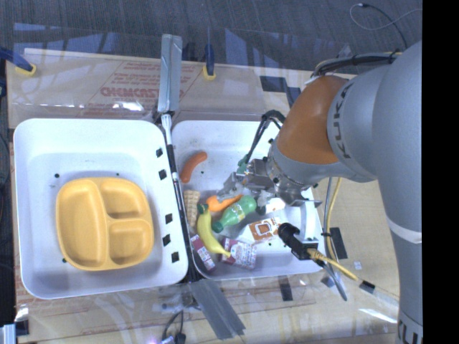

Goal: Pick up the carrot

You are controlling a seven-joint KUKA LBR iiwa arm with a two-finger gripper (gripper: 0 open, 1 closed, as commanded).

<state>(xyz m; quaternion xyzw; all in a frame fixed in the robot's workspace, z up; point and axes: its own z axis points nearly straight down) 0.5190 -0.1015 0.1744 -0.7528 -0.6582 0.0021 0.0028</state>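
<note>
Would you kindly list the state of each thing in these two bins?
carrot: lying in the right bin, against the green bottle.
sausage: lying apart, near the bin's left wall.
banana: lying beside the bottle.
yellow tray: flat in the left bin.
gripper: low over the pile.

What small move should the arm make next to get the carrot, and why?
Probably a short descent onto the carrot. The gripper sits just above and right of it in the right bin, and the carrot lies between the banana and the green bottle.
</note>
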